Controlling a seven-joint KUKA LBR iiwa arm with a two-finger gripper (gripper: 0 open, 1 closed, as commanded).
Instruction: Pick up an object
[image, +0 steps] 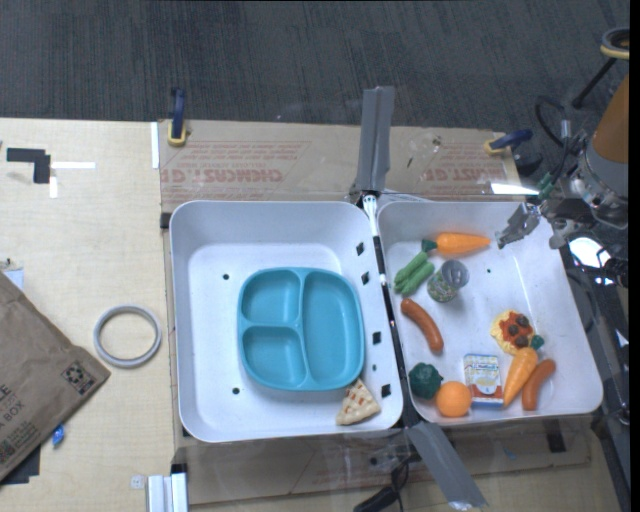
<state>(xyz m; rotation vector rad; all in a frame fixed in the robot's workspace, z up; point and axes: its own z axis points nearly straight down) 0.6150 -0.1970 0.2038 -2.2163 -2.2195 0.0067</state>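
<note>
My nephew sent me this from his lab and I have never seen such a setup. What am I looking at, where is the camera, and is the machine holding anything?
It is a single picture from a camera fixed above a bench, looking down at a slant. The machine is a robot arm reaching in from the right; its gripper hangs over the top edge of the right bin. Nothing shows between its fingers, so it holds nothing.

The right bin holds toy food: a carrot nearest the gripper, a green pea pod, a sausage, an orange, broccoli, a second carrot and a few more pieces. The left bin holds a blue divided plate and a waffle wedge. A grey ring lies on the bench outside the bins.
</note>
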